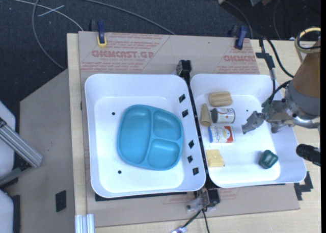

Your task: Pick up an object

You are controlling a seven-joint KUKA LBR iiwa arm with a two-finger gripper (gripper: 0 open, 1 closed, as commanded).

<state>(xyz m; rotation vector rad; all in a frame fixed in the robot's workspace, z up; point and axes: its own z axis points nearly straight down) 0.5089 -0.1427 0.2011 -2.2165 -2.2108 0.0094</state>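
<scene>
Two white bins sit side by side: the left bin [97,125] holds a blue divided plate [150,137], while the right bin [254,80] holds a tan block [220,98], a small can [223,115], a cork-like cylinder [205,115], a red-and-blue packet [221,134], a yellow piece [215,158] and a green object [268,159]. Reaching in from the right, the gripper [253,123] hovers over the right bin beside the can, with nothing visibly in its grasp; how far it is open cannot be told.

One fixed camera looks slantwise down on both bins [97,125].
</scene>
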